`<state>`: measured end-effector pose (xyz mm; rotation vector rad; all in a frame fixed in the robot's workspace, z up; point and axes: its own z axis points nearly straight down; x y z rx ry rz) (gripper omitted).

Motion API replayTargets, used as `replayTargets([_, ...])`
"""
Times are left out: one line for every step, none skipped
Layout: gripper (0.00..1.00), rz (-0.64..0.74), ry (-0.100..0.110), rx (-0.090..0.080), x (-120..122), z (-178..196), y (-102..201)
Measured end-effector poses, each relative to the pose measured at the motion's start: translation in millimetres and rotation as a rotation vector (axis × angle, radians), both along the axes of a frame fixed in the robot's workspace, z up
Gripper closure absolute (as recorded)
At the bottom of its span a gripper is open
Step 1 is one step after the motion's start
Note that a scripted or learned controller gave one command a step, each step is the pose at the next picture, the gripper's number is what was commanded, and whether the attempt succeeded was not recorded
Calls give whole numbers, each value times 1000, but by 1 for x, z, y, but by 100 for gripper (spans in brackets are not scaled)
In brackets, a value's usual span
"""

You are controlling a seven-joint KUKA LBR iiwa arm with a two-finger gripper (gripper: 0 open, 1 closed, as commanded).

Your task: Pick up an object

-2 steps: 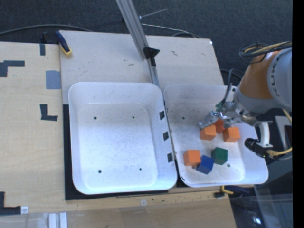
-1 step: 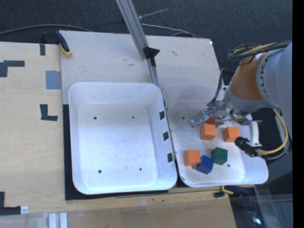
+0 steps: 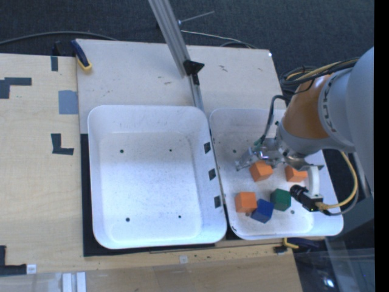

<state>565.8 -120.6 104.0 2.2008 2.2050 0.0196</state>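
Two shallow white bins sat side by side on the bench, and the right bin (image 3: 316,227) was the one that mattered for you. Inside it lay five small blocks. An orange block (image 3: 262,171) was near the middle of this bin, a second orange block (image 3: 296,174) was beside it toward the arm, a third orange block (image 3: 245,201) lay nearer the front wall, with a blue block (image 3: 263,211) touching it and a green block (image 3: 281,199) just behind the blue one. The gripper (image 3: 262,157) was low in the right bin, directly over the first orange block and very close to it. Whether its claw was spread or pressed together, I could not tell. All blocks seemed to rest on the bin floor, so I judged the pick was not done: you had the approach, but the grasp and the lift were left. The left bin (image 3: 97,163) played no part.
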Motion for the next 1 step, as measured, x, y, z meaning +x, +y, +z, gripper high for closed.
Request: replayTargets([100, 0, 28, 9, -8, -2, 2])
